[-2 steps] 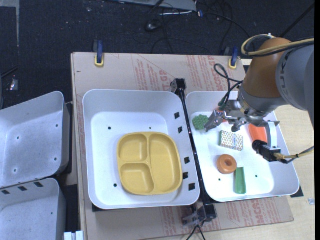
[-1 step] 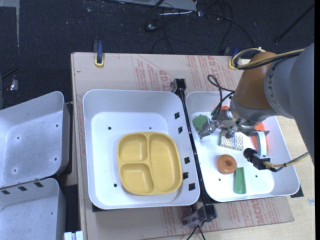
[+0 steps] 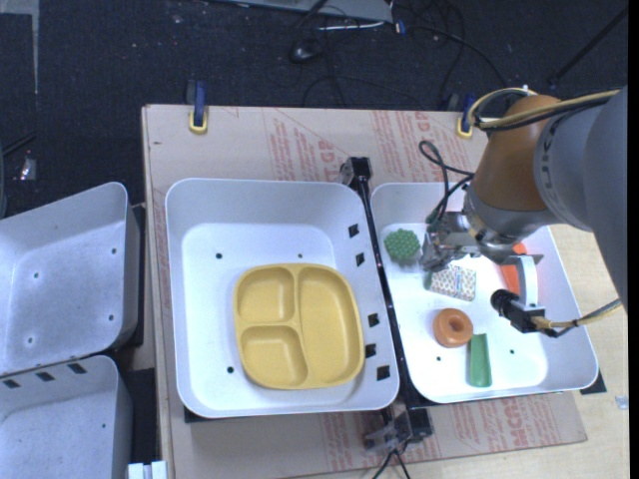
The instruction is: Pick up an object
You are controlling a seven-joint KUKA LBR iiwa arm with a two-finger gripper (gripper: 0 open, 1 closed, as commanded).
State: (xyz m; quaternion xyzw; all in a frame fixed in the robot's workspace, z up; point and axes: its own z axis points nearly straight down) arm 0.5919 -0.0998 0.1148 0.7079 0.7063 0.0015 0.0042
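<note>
Looking down on the worktop (image 3: 260, 133), the tool (image 3: 436, 252) sits low in the right bin (image 3: 564, 367), just beside a small green knobbly ball (image 3: 402, 243) and right above a speckled white block (image 3: 454, 283). Whether it's wide or narrow I honestly can't tell; the wrist and cabling cover that part, and nothing visibly sits in its grip.

Other candidates in that bin: an orange ring (image 3: 454, 327) near the middle, a green stick (image 3: 480, 360) toward the front edge, and something red and white (image 3: 519, 277) partly tucked under the arm. The left bin (image 3: 200, 267) carries a yellow divided tray (image 3: 298, 325).

My take on doing this well: commit to one object, probably the speckled block or the ball since they're closest. Centre over it before dropping, because the two sit near each other and a sloppy descent could nudge one into the other or clip the bin wall. Close fully, then lift straight up and check something actually came along.

As for writing, the board under the bins has faint red printed lettering repeated across it, but it's too washed out for me to read. No brand is visible on the objects.
</note>
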